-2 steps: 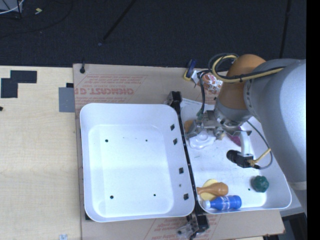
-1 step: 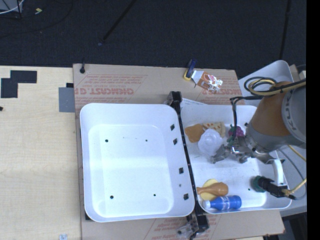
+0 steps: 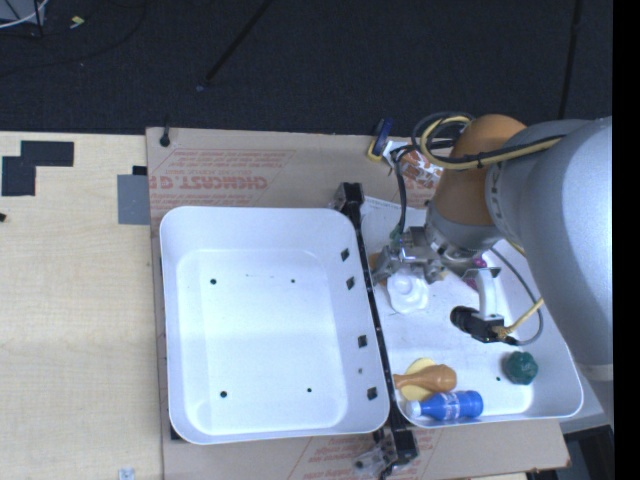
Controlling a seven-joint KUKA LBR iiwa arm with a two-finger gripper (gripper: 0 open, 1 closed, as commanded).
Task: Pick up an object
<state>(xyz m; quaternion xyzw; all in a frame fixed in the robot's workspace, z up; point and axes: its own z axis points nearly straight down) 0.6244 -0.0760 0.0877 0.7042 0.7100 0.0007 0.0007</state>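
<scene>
Hard to make out at the tool: metal parts crowded low over the right bin, with a small white object just below them. Cannot tell whether touching that object or merely above it, nor what the object is. Cannot tell either whether spread or closed, since wrist and cables cover the tips. Much of the right bin hidden beneath the grey arm and its orange band; far corner and right wall cut off behind the arm.

Visible in the right bin, near its front wall: a blue bottle with a white cap, lying on its side; a yellow-orange pear-shaped object just behind it, touching or nearly so; a dark green rounded object further right, apart from both. Also a black cylindrical piece with a cable, between the tool and the green object; unclear whether part of the arm or loose in the bin.

Left bin white and shallow, a few small dark dots on its floor. Both bins side by side on a brown cardboard sheet with reversed red lettering, on the pale wooden worktop.
</scene>
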